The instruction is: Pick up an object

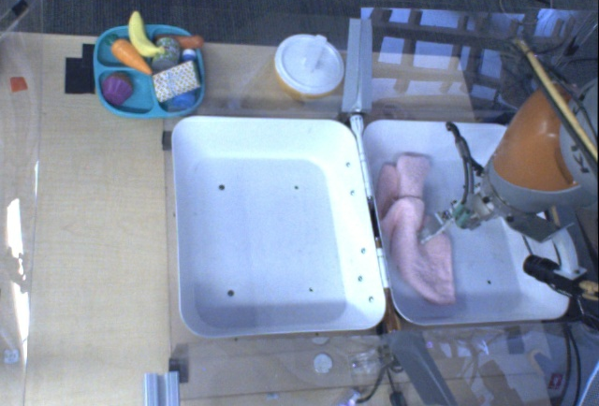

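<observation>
A crumpled pink cloth (412, 226) lies along the left side of the right white bin (487, 287). My gripper (440, 228) reaches in from the right under the orange band of the arm (532, 156), and its thin fingertips sit right at the cloth's right edge, low near the bin floor. They appear to touch or hover just above the fabric. The tips are too small and blurred to show how they stand.
The left white bin (271, 226) lies beside the right one, split by a metal divider. At the back left stands a blue tray (150, 72) of toy food, and a white lidded bowl (310, 65) sits behind the bins.
</observation>
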`<act>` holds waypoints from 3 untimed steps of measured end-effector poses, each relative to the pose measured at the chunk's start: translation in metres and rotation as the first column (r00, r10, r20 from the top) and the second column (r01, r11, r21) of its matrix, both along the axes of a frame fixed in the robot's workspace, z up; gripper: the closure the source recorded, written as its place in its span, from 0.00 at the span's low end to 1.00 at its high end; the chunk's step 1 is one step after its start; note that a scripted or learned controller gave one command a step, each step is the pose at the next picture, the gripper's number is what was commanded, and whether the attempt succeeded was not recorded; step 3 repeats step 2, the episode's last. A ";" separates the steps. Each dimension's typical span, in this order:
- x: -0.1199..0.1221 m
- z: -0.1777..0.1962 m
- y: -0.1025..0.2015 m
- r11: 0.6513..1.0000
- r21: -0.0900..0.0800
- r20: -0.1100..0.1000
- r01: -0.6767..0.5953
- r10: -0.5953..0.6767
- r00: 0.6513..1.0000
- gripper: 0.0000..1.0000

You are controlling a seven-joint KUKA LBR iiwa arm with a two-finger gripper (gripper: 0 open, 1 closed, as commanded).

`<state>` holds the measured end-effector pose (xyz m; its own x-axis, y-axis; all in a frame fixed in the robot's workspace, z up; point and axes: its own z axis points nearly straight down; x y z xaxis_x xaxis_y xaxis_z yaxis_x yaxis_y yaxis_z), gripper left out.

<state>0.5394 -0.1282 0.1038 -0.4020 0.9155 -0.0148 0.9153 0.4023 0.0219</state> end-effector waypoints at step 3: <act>0.020 -0.010 -0.008 0.910 -0.002 -0.016 -0.414 0.414 0.910 0.00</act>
